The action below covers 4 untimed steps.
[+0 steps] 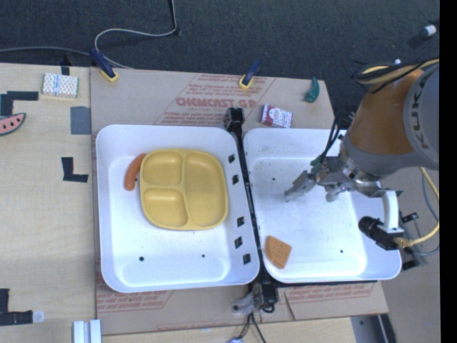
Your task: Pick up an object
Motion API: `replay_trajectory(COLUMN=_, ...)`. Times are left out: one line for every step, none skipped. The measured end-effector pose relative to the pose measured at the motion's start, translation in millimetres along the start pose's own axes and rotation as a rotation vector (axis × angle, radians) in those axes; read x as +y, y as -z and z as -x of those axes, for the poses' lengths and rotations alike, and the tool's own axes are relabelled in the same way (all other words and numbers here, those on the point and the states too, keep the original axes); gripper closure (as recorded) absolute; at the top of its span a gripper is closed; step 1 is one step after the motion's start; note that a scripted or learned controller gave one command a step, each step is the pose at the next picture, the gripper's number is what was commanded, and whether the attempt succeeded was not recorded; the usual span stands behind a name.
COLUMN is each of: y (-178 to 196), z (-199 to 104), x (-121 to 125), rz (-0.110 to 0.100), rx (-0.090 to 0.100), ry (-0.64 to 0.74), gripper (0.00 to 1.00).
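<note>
From above, a small orange-brown waffle-textured cracker, roughly square, is seen lying flat near the front-left corner of the right bin, well apart from the gripper. The gripper is held over the middle of that bin, and its two fingers are seen spread apart with nothing between them. Two shallow white plastic bins are counted, side by side. In the left bin one yellow three-compartment plate is found, smooth and rounded, and one orange sausage is laid just beside its left rim. One grey arm with an orange band is seen reaching in from the right.
</note>
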<state>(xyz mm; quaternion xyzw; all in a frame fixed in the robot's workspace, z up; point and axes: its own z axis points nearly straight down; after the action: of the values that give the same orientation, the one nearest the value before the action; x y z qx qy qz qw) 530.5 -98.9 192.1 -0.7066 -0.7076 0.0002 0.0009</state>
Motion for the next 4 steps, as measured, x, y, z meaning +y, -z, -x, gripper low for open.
replay_trajectory(y=-105.9, z=-3.5, x=95.5, rz=0.007, rx=-0.001, ry=0.001, gripper=0.0)
replay_trajectory(y=-96.1, z=-3.0, x=95.3, rz=0.006, rx=-0.001, ry=0.0, gripper=1.0)
replay_trajectory(y=-86.9, z=-3.7, x=95.0, rz=0.005, rx=0.0, ry=0.001, gripper=1.0)
replay_trajectory(y=-77.8, z=-4.4, x=94.9, rz=0.003, rx=0.002, ry=0.001, gripper=1.0)
